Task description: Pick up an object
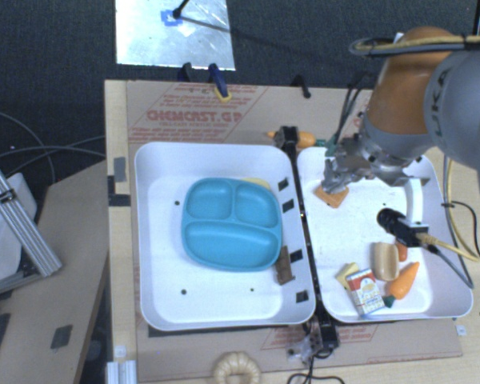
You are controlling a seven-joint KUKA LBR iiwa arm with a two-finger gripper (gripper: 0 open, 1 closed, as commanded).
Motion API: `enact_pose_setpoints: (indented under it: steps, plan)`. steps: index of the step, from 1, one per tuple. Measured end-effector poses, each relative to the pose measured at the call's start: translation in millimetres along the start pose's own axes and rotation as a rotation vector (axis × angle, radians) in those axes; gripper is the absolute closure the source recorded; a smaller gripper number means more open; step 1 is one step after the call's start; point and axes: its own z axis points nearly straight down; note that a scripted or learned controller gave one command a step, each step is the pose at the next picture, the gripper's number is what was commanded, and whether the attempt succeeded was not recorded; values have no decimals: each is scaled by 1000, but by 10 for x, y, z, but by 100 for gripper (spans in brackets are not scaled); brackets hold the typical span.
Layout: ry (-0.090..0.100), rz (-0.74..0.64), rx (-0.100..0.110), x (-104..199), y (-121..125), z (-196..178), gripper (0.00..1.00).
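My gripper [334, 179] hangs low over the far left part of the right bin [456, 294]. An orange wedge-shaped piece [334, 197] sits right under its tip, touching it or nearly so; I cannot see whether it is gripped. At the bin's near side lie a tan bread-like piece [384, 259], an orange carrot [405, 280] and a small red and white box [366, 291], close together.
The left bin [164, 294] holds a blue divided plate [230, 224], a small brown object [284, 267] by its near right corner and a pale yellow piece [258, 182] behind it. A small orange thing [305, 140] lies beyond the bins. A beige ring [236, 368] lies at the bench's front.
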Motion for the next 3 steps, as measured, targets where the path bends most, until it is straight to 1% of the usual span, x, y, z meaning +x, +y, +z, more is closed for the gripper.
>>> enact_pose_setpoints:
  steps: [1,2,3]
  plan:
    - [-1,1,3,318,271,167,100]
    - [-2,5,2,275,217,-26,100]
    - [-2,3,2,275,304,-40,100]
